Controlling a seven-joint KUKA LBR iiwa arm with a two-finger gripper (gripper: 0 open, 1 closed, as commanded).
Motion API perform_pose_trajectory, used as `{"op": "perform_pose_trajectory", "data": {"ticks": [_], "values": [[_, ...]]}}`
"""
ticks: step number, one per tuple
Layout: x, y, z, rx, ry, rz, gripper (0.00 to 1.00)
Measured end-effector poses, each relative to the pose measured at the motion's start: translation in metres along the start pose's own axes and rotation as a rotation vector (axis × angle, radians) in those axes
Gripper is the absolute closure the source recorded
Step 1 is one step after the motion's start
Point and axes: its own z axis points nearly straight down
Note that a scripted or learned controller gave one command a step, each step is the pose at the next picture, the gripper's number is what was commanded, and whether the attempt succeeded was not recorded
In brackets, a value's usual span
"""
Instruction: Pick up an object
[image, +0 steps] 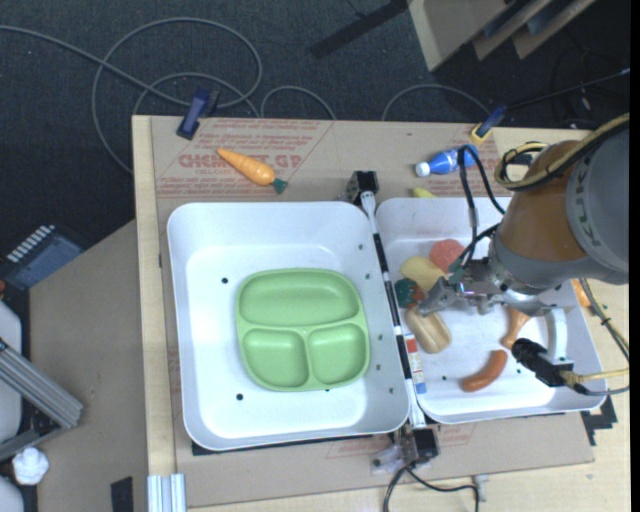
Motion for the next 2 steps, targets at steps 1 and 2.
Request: {"op": "perform_pose_trajectory", "data": {"ticks": [1,2], "values": [[0.011,0.066,0.018,-0.005,0.000,-0.002,0.00],[0.011,0.066,0.008,-0.007,-0.002,-0.003,1.00]]}}
